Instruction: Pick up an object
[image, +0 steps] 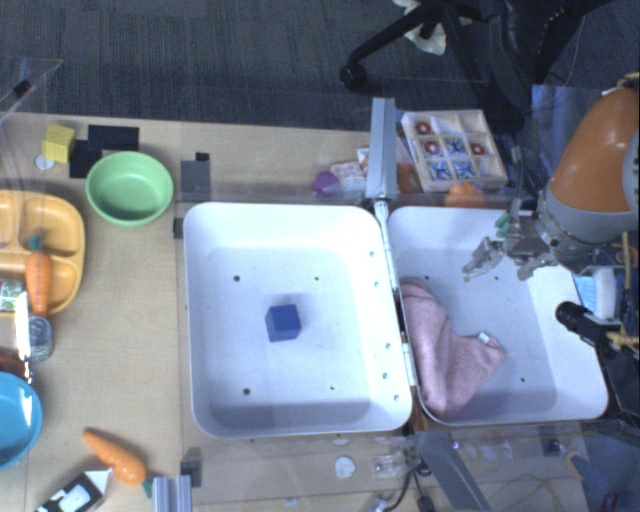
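On the worktop (120, 400), camera view:
- Bins: two shallow white bins sit side by side, the left bin (210, 400) touching the right bin (580, 395) along a shared centre edge.
- Blue cube (283, 321): rests flat on the floor of the left bin, near its middle, well apart from every wall.
- Pink cloth (445, 350): lies crumpled in the right bin, against its left wall and reaching toward the bin's near edge.
- Arm (600, 165): enters from the right, with the orange band above the wrist, positioned over the far right part of the right bin.
- Gripper (487, 258): points left over the far half of the right bin, above and apart from the pink cloth. Two fingers show slightly spread, and nothing lies between them.
- Green bowl (129, 187): stands left of the bins near the far edge of the worktop.
- Yellow tray (60, 225): sits at the left edge, with a carrot (38, 283) lying in it.
- Second carrot (116, 456): lies on the worktop near the front left corner.
- Blue plate (18, 420): partly cut off at the left edge.
- Patterned box (452, 148): lies beyond the right bin.
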